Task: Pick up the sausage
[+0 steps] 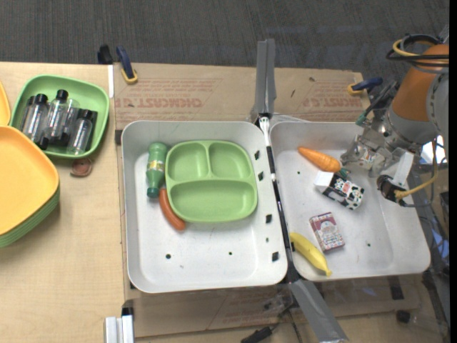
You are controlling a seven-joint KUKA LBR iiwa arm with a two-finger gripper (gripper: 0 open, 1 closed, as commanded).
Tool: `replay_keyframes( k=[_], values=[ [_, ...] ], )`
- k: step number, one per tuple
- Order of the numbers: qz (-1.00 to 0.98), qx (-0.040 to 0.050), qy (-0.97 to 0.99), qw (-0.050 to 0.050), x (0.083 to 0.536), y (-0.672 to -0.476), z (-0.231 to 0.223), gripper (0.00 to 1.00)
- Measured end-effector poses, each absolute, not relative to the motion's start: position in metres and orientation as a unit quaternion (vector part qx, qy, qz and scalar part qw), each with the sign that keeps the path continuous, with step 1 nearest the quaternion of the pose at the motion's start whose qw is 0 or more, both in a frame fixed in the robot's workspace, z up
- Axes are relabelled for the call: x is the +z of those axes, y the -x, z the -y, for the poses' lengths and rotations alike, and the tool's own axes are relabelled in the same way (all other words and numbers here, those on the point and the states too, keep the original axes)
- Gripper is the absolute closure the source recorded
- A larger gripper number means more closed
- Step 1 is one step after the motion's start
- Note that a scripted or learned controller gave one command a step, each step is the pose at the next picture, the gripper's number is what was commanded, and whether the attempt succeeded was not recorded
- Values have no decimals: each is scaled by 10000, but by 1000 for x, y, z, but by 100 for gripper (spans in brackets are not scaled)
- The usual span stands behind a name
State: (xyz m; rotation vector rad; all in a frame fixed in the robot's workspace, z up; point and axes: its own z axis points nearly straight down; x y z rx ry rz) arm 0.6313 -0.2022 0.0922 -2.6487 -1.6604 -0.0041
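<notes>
The sausage (171,210) is a reddish-orange link lying in the left bin (207,263), tucked against the lower left edge of the green divided plate (211,181). My gripper (359,156) hangs over the upper right part of the right bin (371,256), just right of the carrot (319,158) and above the black-and-white carton (344,190). It is far from the sausage, a whole bin away. Nothing shows between its fingers.
A green bottle (155,168) lies left of the plate, just above the sausage. The right bin also holds a red card box (327,232) and a banana (310,253). Off to the left are a green tray of vials (61,116) and yellow plates (25,184).
</notes>
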Motion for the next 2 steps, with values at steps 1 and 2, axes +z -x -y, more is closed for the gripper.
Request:
replay_keyframes(
  k=[1, 2],
  values=[
    [6480, 0, 7616, 29, 92, -634, 207, 100],
    [6472, -2, 7623, 26, 102, -634, 207, 100]
  ],
)
